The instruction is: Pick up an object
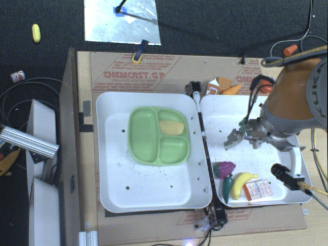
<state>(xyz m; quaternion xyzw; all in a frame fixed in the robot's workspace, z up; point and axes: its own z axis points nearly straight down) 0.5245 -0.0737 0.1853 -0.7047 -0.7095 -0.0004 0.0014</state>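
My gripper (242,140) hangs over the middle of the right bin (220,119), fingers spread open with nothing between them. Toys lie along that bin's front edge, below the gripper: a purple piece (224,168), a small green piece (227,183), a yellow banana (242,182) and a red-and-white packet (259,189). In the left bin (115,188) sits a green divided plate (154,137) with a yellow food piece (171,127) in its upper right compartment.
An orange carrot-like toy (230,89) and a small carton lie behind the right bin on the cardboard. The grey arm with its orange band (294,94) covers the right bin's right side. A black ridge (203,142) separates the two bins.
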